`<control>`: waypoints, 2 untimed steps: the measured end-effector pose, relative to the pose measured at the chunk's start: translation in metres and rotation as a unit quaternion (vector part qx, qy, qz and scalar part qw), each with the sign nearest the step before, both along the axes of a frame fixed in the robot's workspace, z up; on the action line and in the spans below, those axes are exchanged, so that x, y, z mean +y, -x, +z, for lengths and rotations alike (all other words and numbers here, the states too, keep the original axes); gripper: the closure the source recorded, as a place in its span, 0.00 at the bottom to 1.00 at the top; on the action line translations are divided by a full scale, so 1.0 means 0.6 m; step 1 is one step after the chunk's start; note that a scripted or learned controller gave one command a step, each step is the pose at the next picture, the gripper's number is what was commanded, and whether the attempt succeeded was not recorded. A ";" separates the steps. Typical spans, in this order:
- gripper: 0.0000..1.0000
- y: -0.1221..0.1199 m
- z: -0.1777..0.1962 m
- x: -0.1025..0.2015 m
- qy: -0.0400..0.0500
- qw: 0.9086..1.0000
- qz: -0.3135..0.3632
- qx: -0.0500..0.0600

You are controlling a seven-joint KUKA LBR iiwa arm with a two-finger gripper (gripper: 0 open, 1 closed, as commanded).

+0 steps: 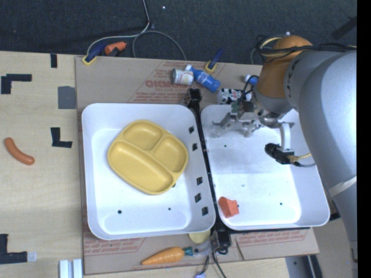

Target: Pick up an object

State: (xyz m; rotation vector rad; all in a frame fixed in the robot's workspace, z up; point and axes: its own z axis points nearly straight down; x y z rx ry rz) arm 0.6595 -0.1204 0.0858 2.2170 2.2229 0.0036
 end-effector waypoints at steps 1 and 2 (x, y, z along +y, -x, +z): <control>0.00 -0.016 -0.001 0.045 0.000 1.000 0.000 0.001; 0.00 0.007 0.060 -0.101 0.002 1.000 -0.004 0.001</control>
